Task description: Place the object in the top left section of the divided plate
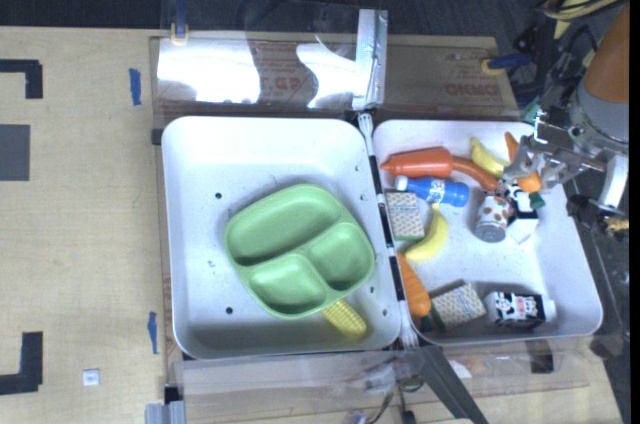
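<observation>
The green divided plate (300, 250) lies tilted in the left bin (200, 212), its sections bare. My gripper (527, 174) hangs low over the far right part of the right bin (570, 262), in among a cluster of small toys. Right under it are a silver can (490, 223) and a small black-and-white item (522, 204). Nothing can be seen held in the gripper, and the clutter hides its tips.
A yellow corn cob (345, 317) lies in the left bin against the plate's near right edge. The right bin holds an orange carrot-like toy (430, 160), a blue bottle (440, 192), a banana (432, 240), two cracker boxes (460, 304), and a cow-pattern carton (518, 308).
</observation>
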`<control>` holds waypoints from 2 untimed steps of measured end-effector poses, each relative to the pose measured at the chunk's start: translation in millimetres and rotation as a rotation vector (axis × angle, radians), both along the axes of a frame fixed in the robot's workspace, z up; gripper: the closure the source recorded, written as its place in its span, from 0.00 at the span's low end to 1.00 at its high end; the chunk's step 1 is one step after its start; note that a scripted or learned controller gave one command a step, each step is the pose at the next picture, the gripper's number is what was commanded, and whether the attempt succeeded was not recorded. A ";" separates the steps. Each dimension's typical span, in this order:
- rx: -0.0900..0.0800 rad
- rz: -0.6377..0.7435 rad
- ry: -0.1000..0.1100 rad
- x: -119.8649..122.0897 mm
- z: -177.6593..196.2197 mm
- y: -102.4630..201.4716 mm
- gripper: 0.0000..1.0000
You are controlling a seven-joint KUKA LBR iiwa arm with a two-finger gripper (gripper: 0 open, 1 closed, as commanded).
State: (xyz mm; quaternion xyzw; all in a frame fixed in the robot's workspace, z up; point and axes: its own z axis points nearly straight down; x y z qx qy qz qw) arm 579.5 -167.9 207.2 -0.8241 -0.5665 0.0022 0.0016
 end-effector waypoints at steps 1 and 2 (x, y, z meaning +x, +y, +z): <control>0.001 -0.048 -0.002 -9.1 -114.6 54.1 1.00; -0.004 -0.540 -0.001 -26.5 -24.6 140.7 1.00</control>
